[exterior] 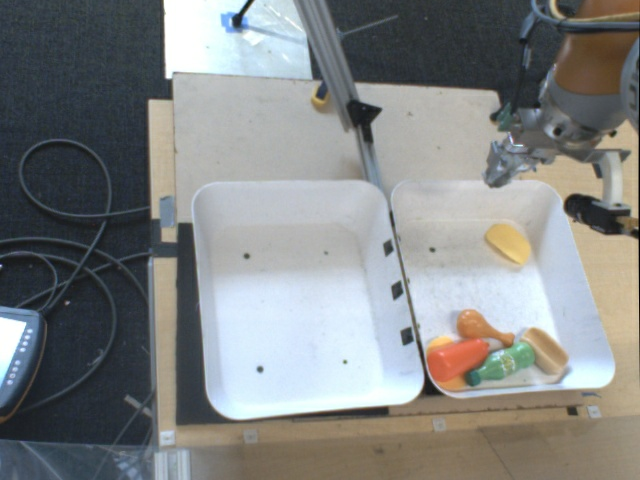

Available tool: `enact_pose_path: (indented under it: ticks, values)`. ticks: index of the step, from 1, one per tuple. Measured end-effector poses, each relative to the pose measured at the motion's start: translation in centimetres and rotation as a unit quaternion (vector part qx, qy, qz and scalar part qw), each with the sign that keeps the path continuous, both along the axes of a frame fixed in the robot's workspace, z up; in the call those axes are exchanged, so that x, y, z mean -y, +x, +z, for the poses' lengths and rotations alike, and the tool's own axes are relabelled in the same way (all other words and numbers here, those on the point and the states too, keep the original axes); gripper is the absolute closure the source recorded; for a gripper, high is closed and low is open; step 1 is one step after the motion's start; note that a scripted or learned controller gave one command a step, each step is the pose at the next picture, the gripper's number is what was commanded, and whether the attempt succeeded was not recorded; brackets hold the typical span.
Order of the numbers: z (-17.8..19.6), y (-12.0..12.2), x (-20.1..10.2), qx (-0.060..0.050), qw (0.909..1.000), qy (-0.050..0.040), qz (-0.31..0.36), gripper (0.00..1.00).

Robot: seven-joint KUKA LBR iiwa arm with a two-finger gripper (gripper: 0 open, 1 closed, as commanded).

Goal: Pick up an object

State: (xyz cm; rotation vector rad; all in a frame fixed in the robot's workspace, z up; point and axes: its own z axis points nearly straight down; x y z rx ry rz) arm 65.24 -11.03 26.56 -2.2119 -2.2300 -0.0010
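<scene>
My gripper (498,171) hangs over the far rim of the right bin (470,190), high above its floor, with nothing seen between its tips. A yellow piece (508,243) lies alone on the bin floor just below and to the right of the gripper. At the near right corner sits a cluster: an orange drumstick shape (478,324), a red-orange piece (458,356), a green bottle (505,362) and a tan piece (546,350).
The left bin (215,268) sits beside the right one, sharing a rim with black clips (396,290). A slanted metal pole (335,58) crosses the back of the bench. Cables and a tablet lie on the floor to the left.
</scene>
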Motion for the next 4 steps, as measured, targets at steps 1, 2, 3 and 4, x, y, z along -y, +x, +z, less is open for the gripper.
enact_pose_path:
  ticks: [1, 2, 3, 4]
  values:
    - [-1.5, -2.1, -4.6, -0.001, 1.0, 0.0007, 0.0, 1.0]
    - [-2.6, -4.3, -8.7, -0.001, 1.0, 0.0004, 0.0, 1.0]
    - [-1.8, -6.3, -14.0, 0.0, 1.0, 0.0011, 0.001, 1.0]
    - [-2.1, -8.0, -18.0, -0.001, 1.0, 0.0005, 0.001, 1.0]
